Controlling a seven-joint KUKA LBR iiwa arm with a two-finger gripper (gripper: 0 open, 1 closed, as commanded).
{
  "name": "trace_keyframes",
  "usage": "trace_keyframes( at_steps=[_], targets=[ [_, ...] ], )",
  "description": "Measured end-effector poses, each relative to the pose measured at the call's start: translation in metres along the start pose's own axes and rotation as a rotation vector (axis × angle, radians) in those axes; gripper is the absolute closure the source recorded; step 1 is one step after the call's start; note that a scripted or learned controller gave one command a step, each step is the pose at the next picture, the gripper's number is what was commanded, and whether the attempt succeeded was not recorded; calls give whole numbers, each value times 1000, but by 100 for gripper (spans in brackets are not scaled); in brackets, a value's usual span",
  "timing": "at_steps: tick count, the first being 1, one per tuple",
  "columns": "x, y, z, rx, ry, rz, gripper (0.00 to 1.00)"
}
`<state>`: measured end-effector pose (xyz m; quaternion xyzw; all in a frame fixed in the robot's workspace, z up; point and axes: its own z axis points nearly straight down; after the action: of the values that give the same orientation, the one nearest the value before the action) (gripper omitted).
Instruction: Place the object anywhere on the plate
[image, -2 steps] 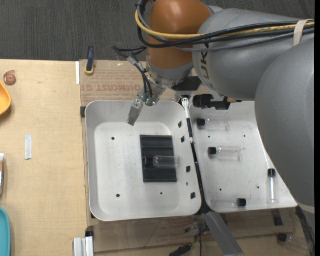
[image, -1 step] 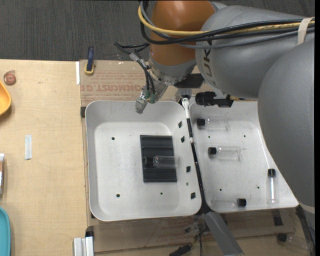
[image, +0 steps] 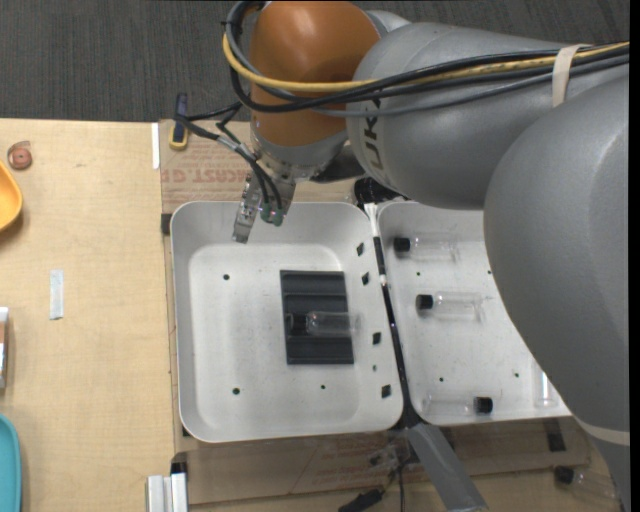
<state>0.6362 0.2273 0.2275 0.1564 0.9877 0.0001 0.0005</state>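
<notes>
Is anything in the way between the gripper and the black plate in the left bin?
Nothing visible. The gripper is over the far corner of the left bin, and only bare white floor separates it from the plate. A clear tube lies on the plate itself.

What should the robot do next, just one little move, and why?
Probably lift the gripper up and away. A clear tube already lies on the black plate in the left bin, and the gripper hangs apart from it, near the bin's far edge.
</notes>
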Motion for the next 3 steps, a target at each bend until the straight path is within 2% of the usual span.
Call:
trace_keyframes(
  at_steps=[1,2,3],
  targets=[
    [55,-17,-25,0,0,-38,100],
    [22,-7,8,-1,-1,-273,100],
    [55,-35,36,0,1,-371,100]
  ],
)
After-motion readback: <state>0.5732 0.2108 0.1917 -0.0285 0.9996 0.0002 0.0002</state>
